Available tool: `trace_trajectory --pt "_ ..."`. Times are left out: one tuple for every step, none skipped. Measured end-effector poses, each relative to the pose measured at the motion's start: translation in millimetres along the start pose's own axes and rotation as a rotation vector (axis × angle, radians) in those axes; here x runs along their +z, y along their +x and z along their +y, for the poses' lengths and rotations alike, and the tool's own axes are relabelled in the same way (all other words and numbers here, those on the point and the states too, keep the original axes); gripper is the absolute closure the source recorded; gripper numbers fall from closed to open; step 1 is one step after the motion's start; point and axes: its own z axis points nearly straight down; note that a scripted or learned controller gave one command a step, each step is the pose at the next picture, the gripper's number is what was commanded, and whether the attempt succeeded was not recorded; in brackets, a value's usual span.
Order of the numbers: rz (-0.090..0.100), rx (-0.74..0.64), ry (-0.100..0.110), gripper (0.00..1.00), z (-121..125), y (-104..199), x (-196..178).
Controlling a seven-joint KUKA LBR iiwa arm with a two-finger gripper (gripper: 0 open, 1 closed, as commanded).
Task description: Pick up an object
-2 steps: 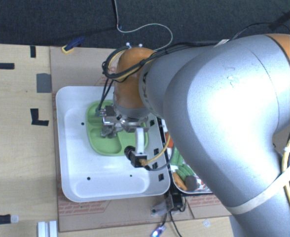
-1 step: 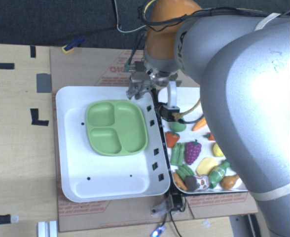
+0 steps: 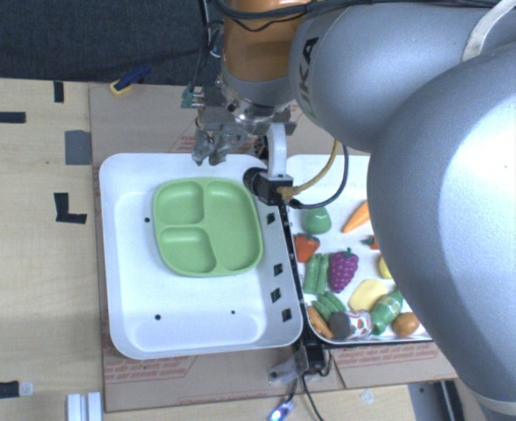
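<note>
Left white bin [image 3: 126, 323] holds a green divided plate [image 3: 208, 226], right white bin [image 3: 416, 335] holds toy fruit and vegetables [image 3: 350, 283], gripper [image 3: 212, 153] over the left bin's far rim, finger spread cannot be told, nothing visibly held.

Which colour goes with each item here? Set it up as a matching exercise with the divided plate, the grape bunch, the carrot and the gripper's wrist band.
Things:
1. divided plate
2. grape bunch
3. carrot
4. wrist band

Descriptions:
A. purple, in the right bin
B. light green, in the left bin
C. orange-brown, above the gripper
D. orange, pointed, near the right bin's upper part

Pairs: 1-B, 2-A, 3-D, 4-C
</note>
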Motion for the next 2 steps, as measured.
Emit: trace_trajectory --pt "-0.001 0.003 0.006 1.0 -77 26 -64" --pt "-0.009 0.015 0.018 1.0 -121 -36 7"
